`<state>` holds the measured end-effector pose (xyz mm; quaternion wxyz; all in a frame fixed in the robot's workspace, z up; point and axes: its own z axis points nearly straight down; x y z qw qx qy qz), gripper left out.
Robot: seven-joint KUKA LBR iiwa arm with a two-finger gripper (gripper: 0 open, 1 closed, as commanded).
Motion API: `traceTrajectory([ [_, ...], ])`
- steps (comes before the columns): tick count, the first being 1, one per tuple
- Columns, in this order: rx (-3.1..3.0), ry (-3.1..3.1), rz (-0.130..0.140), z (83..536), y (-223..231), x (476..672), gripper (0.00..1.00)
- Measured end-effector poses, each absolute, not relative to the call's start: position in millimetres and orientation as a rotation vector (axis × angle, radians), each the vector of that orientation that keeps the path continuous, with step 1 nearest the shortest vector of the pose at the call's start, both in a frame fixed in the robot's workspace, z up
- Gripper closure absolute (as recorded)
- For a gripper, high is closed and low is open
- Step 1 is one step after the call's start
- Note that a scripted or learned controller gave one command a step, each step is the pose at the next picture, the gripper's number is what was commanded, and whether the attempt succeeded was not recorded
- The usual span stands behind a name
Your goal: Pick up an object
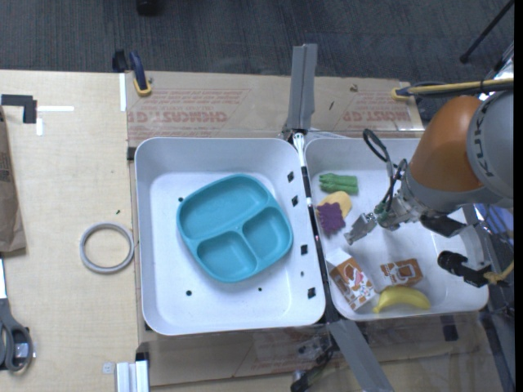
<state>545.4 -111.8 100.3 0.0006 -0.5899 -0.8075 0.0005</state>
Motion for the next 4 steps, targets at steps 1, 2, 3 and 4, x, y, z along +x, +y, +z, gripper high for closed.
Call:
traceTrajectory([
  [1, -2.063, -2.370, 0.002, 91.4, -137.6, 570.0, 0.00],
  [2, -1.846, -2.541, 0.002, 121.5, -193.7, 518.2, 0.00],
  [3, -1.704, -2.638, 0.000, 121.1, -159.9, 477.5, 0.00],
  [4, -1.906, -2.495, 0.000, 91.1, -167.6, 480.2, 0.00],
])
